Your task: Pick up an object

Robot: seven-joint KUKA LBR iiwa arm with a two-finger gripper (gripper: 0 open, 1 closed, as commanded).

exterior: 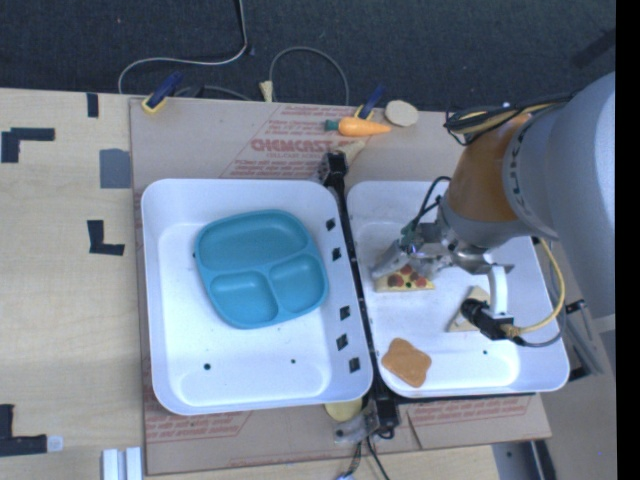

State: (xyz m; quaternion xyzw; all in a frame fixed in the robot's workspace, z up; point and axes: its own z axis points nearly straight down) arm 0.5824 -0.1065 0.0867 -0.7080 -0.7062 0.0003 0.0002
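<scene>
- A wooden desk (60,298) with black tape marks carries a cardboard sheet (290,138), and two white bins sit on it side by side.
- The left bin (165,368) holds a blue divided plate (262,268), lying flat near its middle.
- A black divider strip (345,268) runs between the two bins.
- On the cardboard at the far side, beyond the bins, lie a toy carrot (362,126) and a pale round disc (402,114) just beside it.
- The right bin (540,368) holds a pizza slice (405,281) near its left-centre, a brown cookie-like piece (406,362) at its near edge, and a pale wedge (472,308) partly hidden under the arm.
- The gripper (408,258) hangs low over the pizza slice, its metal fingers (390,264) right at the slice's far edge; I cannot tell how wide they are spread or whether they grip anything.
- The grey arm (570,178) with its orange band enters from the right.
</scene>
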